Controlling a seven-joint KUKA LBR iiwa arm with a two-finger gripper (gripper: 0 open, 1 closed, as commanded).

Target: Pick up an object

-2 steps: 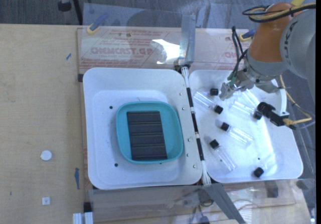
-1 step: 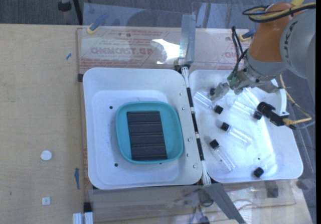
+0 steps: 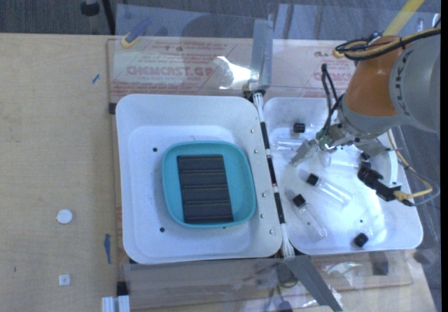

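Observation:
The right white bin (image 3: 406,234) holds several clear vials with black caps. One vial (image 3: 329,190) lies near the middle and another (image 3: 309,215) lies toward the front left. Loose-looking black caps sit at the back (image 3: 299,126) and at the front right (image 3: 360,239). My gripper (image 3: 308,150) hangs low over the back left part of this bin, pointing left, under the orange band (image 3: 371,87). It is just above a clear vial (image 3: 283,143). I cannot make out anything held in it.
The left white bin (image 3: 140,122) carries a teal tray (image 3: 171,164) with a dark ridged block (image 3: 204,189) in it. A divider wall (image 3: 269,171) separates the bins. Cables (image 3: 395,195) trail from the wrist over the right bin's right side.

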